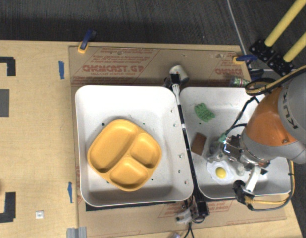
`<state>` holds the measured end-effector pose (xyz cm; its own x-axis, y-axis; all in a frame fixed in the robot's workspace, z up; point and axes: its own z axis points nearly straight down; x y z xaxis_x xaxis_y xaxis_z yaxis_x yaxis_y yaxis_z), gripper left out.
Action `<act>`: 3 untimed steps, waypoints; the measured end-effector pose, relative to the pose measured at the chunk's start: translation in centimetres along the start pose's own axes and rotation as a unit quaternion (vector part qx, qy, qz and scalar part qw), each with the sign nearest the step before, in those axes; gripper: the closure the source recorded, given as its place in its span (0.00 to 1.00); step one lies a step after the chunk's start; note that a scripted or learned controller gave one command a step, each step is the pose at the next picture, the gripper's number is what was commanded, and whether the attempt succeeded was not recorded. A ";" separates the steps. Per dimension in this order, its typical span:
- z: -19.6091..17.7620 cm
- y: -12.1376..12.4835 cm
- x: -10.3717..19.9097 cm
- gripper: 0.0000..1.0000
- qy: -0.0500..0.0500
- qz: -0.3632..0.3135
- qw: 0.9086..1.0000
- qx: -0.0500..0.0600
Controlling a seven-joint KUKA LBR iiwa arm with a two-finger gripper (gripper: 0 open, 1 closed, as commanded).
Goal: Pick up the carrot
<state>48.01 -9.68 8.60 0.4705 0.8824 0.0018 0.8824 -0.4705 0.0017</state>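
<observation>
The gripper [224,150] hangs low over the right bin [217,96], in the middle of its floor. It is seen from above as a cluster of metal parts and cables, so I cannot tell whether it is open or closed, and nothing can be seen held in it. Behind it the arm [268,124] comes in from the right, its orange band broad and rounded (it covers much of that bin's right half).

Just below the gripper lies a toy fried egg [221,172], white with a round yellow yolk, near the bin's front wall. Just to the gripper's left is a small brown block [199,144], close to the wall shared with the other bin. Farther back, well apart from the gripper, sits a green leafy piece [204,112].

None of these three has a carrot's long, tapering orange form, so I cannot tell where the carrot lies or how it looks.

The left bin [93,99] holds a yellow divided plate [124,154] with three compartments, resting slightly tilted on the floor. Both bins stand on a cardboard sheet [118,66] on the bench.
</observation>
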 end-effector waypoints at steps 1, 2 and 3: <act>-10.9 5.1 -4.1 0.00 -0.001 -0.122 0.993 0.000; 0.0 0.6 -1.1 0.00 0.000 -0.119 0.993 0.000; -9.5 3.9 -7.4 0.00 -0.001 -0.100 0.995 0.000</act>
<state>47.96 -18.01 18.09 0.2850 0.9585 -0.0009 0.9585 -0.2850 0.0014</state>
